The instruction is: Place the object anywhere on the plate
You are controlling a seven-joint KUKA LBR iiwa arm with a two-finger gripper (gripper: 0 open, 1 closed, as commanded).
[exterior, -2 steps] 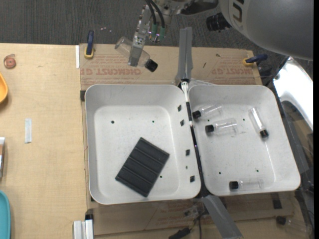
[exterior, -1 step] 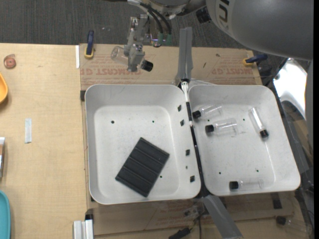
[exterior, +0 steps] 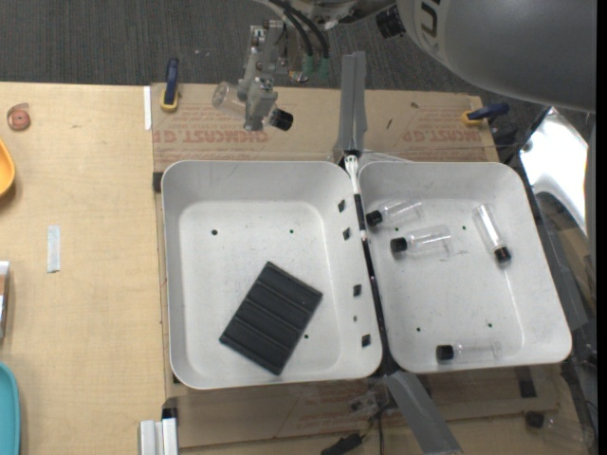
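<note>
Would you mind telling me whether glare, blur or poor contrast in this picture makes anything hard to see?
In the camera view, light is even over both bins; the right bin is brightest at its right rim; the four clear vials nearly blend into the white floor, their black caps standing out; the dark ribbed plate reads sharply; the gripper looks small and slightly soft; the arm up close is blurred.

plate [exterior: 272, 317]: black ribbed rectangle | flat, tilted diagonally | left bin; vials [exterior: 422, 245]: four clear, black-capped | lying in right bin
</note>
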